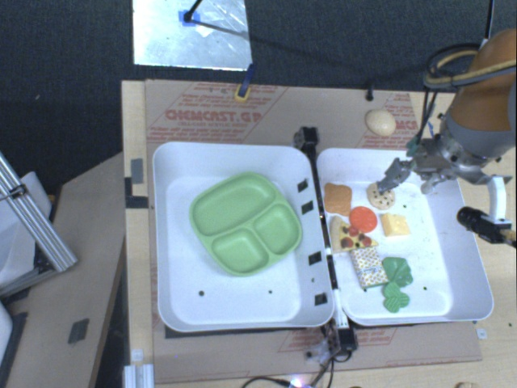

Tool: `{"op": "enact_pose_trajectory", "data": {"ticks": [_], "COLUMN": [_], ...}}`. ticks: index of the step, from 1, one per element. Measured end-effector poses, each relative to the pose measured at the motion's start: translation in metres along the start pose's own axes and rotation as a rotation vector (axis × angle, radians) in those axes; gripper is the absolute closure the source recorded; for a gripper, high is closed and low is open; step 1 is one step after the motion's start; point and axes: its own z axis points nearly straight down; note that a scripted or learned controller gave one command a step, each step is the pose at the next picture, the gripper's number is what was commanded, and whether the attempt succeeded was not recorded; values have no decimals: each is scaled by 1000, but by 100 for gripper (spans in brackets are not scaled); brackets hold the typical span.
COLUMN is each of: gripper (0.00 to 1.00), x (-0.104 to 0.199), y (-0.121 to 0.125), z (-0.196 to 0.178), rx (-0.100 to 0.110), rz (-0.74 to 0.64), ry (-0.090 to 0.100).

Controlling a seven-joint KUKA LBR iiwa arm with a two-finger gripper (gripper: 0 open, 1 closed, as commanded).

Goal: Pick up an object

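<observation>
Tan cookie (380, 196) lies in upper part of right bin (468, 297), touching gripper (393, 176) tips, just below-left of them. No clear long axis; finger state: cannot tell.

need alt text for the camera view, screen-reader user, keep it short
The arm's gripper hovers at a cookie in the right white bin, among toy foods: toast, tomato slice, cheese, pizza slice, and green leaves. The left bin holds a green divided plate.
</observation>
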Motion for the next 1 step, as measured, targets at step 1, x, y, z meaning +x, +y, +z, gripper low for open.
{"op": "enact_pose_trajectory", "data": {"ticks": [1], "gripper": [0], "x": [0], "y": [2], "z": [-6], "rx": [-11], "rz": [-2], "ry": [-2]}}
